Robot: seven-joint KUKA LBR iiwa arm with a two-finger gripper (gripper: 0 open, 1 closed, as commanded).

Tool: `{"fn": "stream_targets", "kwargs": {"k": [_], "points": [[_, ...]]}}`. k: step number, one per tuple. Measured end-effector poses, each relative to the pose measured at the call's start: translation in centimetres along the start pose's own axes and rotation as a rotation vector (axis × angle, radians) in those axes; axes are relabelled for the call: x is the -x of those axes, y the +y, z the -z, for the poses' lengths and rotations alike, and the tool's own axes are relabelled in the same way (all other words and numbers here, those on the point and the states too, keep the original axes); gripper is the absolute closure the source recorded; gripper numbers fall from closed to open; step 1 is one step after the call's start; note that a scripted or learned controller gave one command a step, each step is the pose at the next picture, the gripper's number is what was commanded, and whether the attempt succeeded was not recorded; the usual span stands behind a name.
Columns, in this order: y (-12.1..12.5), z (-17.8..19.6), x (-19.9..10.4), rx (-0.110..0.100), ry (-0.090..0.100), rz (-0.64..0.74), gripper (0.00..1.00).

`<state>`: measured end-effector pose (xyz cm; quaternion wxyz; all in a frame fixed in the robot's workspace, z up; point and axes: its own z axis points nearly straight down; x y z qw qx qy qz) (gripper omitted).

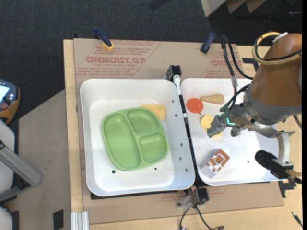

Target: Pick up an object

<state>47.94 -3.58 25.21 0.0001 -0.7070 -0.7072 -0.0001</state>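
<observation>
- Nearest the camera in my bin, the right bin (240, 176), lies a small brown-and-white patterned block (217, 161), tilted and well apart from the rest. It is free on all sides; if I turned to it, I judge the risk would be closing on its corners so that it twists out.
- Just beyond it are my fingers (217, 127), low over a small yellow piece (209, 123) near the left wall of this bin. I cannot tell whether they are spread or closed, nor whether anything sits between them; my own wrist and its cables cover the view.
- That yellow piece looks like the likeliest thing to lift. It seems small and rounded, so I judge that an off-centre close could squirt it sideways, or I could come down on top and merely press it into the floor.
- The bin wall and the black strip between the bins run just beside it. A push leftward could jam the piece against the wall, or one finger could strike the wall.
- Next back, a red disc (194, 105) lies flat. I expect it would be hard to get under, and my sweep could nudge it.
- Beside it is a tan cone (213, 98), which would likely roll if brushed.
- Farther left, in the left bin (91, 128), a green divided tray (135, 138) and a yellow piece behind it (155, 110) sit well clear of me.
</observation>
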Motion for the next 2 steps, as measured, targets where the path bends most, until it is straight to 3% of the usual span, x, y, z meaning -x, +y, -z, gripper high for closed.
{"fn": "stream_targets", "kwargs": {"k": [1, 2], "points": [[5.5, -7.1, 3.5, -0.002, -0.002, -0.003, 0.00], [8.0, -16.5, 6.8, -0.006, -0.001, -0.003, 0.00]]}}
